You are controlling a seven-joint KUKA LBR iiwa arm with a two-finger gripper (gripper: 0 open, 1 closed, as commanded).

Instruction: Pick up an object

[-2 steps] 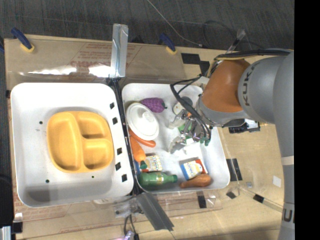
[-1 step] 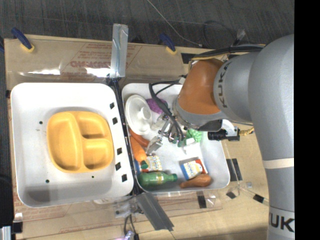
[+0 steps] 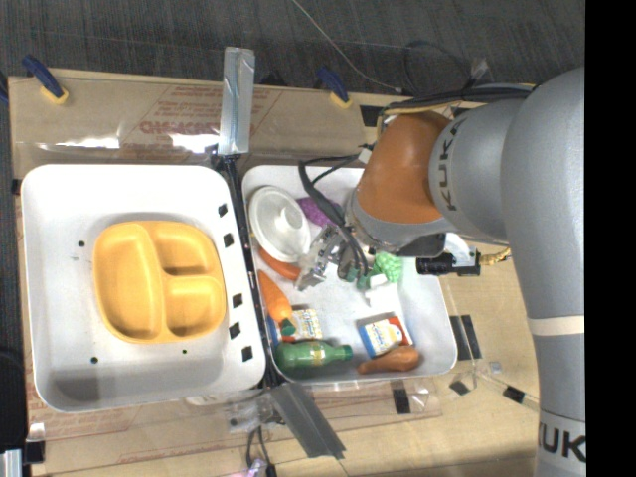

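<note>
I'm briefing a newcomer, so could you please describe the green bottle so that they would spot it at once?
Look in the right bin, the cluttered one under the arm. Along its near edge lies the green bottle on its side. It is the only dark green thing there, lying below the carrot and left of the small box.

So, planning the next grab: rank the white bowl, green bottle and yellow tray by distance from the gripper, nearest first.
From the gripper:
1. White bowl, just to its left in the right bin.
2. Green bottle, below it at that bin's near edge.
3. Yellow tray, far left, in the other bin.
</note>
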